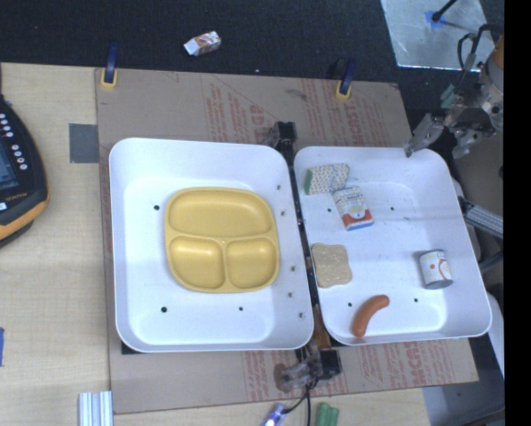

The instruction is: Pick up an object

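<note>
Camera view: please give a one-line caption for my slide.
Pincer at right bin's far corner; sausage, small can lie inside; yellow divided plate fills left bin.

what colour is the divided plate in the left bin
Yellow: the divided plate shows plainly in the camera view.

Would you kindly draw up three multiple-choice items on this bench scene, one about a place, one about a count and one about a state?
1. Where does the yellow plate lie?
A. In the left bin
B. In the right bin
C. On the floor

2. How many things lie in the right bin?
A. Two
B. Five
C. Nine

3. How does the can rest?
A. Hanging from the gripper
B. Stacked on the sausage
C. Lying alone on the bin floor

Answers:
1. A, since the plate fills the middle of the left bin.
2. B: two packets, a cracker, a sausage and a can.
3. C, as the can lies by itself near the right wall, with the gripper beyond the bin's far corner.
</note>
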Controlling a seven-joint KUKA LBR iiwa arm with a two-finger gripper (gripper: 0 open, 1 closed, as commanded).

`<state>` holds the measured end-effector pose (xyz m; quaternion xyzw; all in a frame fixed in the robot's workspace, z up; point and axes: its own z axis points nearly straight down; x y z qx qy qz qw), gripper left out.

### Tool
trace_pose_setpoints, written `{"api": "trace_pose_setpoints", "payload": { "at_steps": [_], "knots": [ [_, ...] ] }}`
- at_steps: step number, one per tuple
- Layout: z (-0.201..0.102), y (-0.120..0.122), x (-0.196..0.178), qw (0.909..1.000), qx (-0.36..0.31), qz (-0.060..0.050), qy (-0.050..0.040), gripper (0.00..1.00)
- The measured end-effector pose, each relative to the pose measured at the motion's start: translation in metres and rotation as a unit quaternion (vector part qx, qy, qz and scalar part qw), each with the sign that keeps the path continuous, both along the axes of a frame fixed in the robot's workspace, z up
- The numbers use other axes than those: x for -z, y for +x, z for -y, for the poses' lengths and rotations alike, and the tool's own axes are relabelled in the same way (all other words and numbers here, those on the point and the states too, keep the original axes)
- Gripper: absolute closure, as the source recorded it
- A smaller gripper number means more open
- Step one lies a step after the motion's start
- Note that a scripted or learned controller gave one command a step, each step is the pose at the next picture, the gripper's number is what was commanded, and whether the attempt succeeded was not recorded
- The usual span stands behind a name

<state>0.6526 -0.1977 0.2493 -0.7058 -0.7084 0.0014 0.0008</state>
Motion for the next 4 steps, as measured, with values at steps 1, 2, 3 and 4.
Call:
{"api": "trace_pose_setpoints", "payload": {
  "at_steps": [1, 2, 3, 4],
  "knots": [
    [-0.024, -0.068, 0.065, 1.0, 0.0, -0.001, -0.0001, 0.0],
    [-0.056, -0.154, 0.158, 1.0, -0.001, -0.001, 0.0007, 0.0],
    [-0.06, -0.177, 0.158, 1.0, -0.002, 0.0, 0.0005, 0.0],
    [-0.005, -0.097, 0.137, 0.9999, -0.005, -0.006, 0.0151, 0.0]
  ]
}}
